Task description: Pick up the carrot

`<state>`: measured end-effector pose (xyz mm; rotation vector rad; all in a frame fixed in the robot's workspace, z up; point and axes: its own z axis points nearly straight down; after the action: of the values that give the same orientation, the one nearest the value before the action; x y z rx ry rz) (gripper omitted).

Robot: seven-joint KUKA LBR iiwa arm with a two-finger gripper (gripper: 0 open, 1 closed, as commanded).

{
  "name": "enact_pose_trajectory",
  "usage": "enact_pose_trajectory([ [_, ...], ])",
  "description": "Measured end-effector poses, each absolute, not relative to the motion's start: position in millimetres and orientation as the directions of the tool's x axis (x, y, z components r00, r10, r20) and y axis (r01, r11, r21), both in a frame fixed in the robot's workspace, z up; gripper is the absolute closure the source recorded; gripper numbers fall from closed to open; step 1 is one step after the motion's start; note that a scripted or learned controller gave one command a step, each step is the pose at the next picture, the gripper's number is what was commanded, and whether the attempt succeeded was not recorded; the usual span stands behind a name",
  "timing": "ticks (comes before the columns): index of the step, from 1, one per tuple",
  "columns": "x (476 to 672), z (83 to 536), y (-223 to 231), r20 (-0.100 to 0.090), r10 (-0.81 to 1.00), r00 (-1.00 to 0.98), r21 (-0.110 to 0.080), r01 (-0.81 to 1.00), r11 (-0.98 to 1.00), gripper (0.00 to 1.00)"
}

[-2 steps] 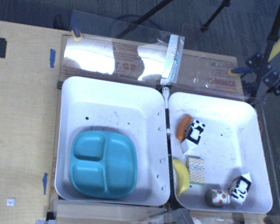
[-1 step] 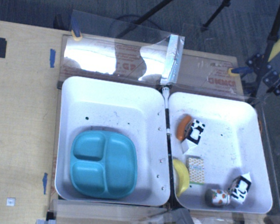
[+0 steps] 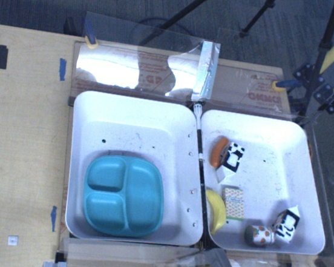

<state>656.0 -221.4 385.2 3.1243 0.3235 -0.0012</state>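
Small can (image 3: 259, 235) by right bin's (image 3: 271, 174) near wall | carrot (image 3: 218, 151) lies toward same bin's far side, beside the divider, touching patterned box (image 3: 233, 157) | banana (image 3: 217, 210) nearer | pincer state: cannot tell | progress: carrot unlifted, whole pick remains.

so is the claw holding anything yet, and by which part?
Nothing is seen held. The carrot lies in the right bin by its left wall, beside a black-and-white tagged block, with nothing gripping it.
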Motion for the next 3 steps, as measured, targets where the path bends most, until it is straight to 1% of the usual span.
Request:
enact_pose_trajectory([
  [1,641.6,400.9,-222.2,-0.003,0.202,0.979,-0.001,0.202,-0.979,1.0],
  [2,658.3,404.3,-221.5,0.0,0.205,0.979,0.001,0.205,-0.979,1.0],
  [3,660.7,410.9,-221.4,0.0,0.205,0.979,0.002,0.205,-0.979,1.0],
])
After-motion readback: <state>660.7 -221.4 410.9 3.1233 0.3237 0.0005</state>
